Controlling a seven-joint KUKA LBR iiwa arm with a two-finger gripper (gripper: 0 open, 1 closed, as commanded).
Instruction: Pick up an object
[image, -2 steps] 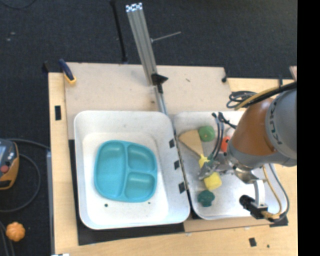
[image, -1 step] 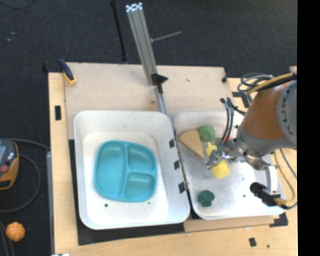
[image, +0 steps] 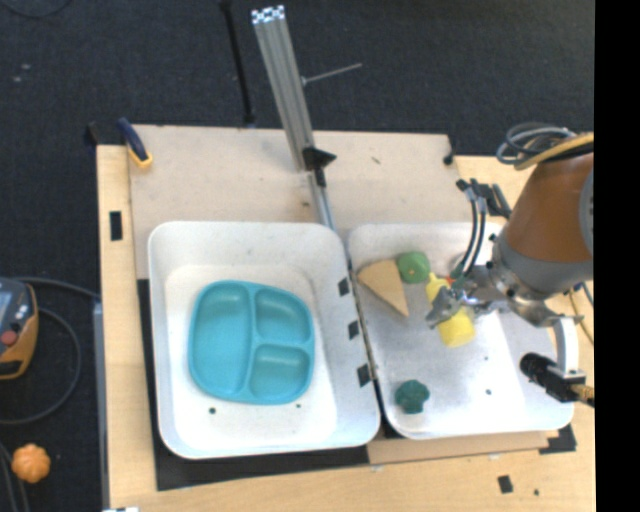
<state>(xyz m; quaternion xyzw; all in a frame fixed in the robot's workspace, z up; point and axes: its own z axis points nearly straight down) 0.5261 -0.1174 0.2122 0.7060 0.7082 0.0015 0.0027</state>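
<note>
Reaching in from the right, the arm (image: 545, 215) is seen over the right bin (image: 500, 405), with its orange band above the wrist. The gripper (image: 447, 303) is placed low in the middle of this bin, directly at a yellow object (image: 455, 325). The metal fingers are seen on the upper left part of the yellow object, but whether they are apart or closed on it cannot be told, because the view is blurred there.

A tan wedge (image: 387, 285) is laid to the left of the gripper, near the left wall of the right bin. A green round object (image: 412, 266) is touching the upper right edge of the wedge. A dark green piece (image: 411, 396) is found nearer the front of the same bin, well apart from the others.

In the left bin (image: 175, 250) a blue divided plate (image: 252, 342) is lying flat. A small orange object (image: 30, 461) is seen outside the bench, at the lower left.
</note>
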